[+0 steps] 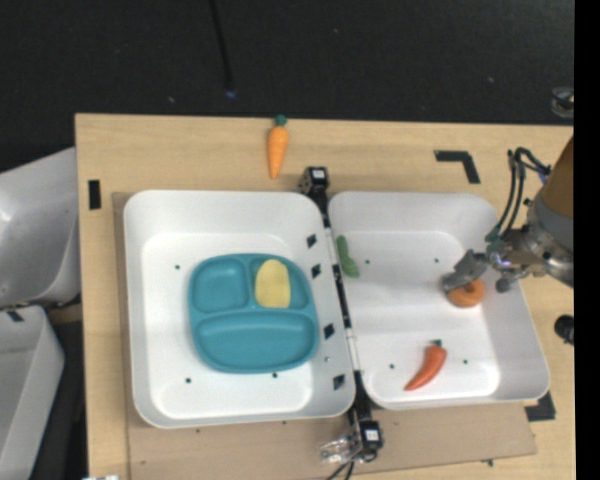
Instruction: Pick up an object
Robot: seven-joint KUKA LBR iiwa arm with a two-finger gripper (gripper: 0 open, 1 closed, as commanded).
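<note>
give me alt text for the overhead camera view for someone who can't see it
The gripper hangs low over an orange object in the right bin, which also contains a red pepper. The left bin holds a teal tray.

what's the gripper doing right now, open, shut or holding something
Gripper: down in the right bin, right over a small orange object. Whether it is open, shut or gripping that object cannot be told from this view.
</note>
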